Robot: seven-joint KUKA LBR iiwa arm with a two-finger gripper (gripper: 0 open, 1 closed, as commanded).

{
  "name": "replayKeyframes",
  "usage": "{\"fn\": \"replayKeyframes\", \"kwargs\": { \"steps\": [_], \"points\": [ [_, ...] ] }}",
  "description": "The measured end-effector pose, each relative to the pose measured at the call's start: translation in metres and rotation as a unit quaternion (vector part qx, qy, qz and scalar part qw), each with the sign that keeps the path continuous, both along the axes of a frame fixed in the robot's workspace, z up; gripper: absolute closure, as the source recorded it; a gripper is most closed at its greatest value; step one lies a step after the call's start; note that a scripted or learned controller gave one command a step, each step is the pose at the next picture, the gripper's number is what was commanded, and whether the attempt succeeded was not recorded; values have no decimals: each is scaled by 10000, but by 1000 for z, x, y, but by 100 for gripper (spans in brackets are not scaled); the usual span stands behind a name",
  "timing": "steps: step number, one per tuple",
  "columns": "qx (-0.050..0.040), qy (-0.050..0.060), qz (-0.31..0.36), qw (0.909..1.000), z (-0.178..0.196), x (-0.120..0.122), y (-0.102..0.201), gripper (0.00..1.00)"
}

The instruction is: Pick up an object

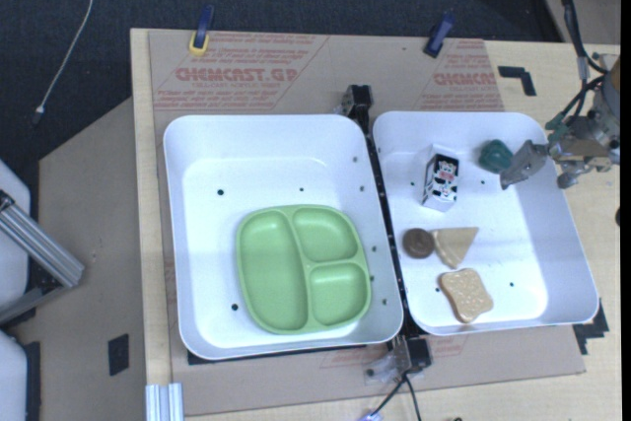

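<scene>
Grey gripper [540,167] sits at the right bin's [562,301] far right edge; you cannot tell its finger state. Just beside it lies a teal object [494,154], with a small printed carton [442,180] nearby. Nearer you: a brown disc [418,244], tan wedge [456,245] and toast-shaped piece [466,295]. Your left bin [197,212] holds a green divided plate [303,268].

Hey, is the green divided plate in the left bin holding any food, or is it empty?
Empty. The green divided plate lies flat in the left bin, and all three of its compartments show bare green.
</scene>
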State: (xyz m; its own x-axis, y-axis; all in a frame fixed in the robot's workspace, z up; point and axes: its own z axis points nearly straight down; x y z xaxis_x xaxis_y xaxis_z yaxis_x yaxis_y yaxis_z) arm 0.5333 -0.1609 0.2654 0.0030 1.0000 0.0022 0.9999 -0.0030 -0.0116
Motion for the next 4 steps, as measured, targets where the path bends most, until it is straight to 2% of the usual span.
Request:
{"fn": "replayKeyframes", "kwargs": {
  "steps": [1,2,4],
  "points": [
    [-12,-58,15,10000,6,2,0,0],
    [0,-22,15,10000,-53,10,2,0],
    [0,-26,17,10000,-143,11,15,0]
  ]
}}
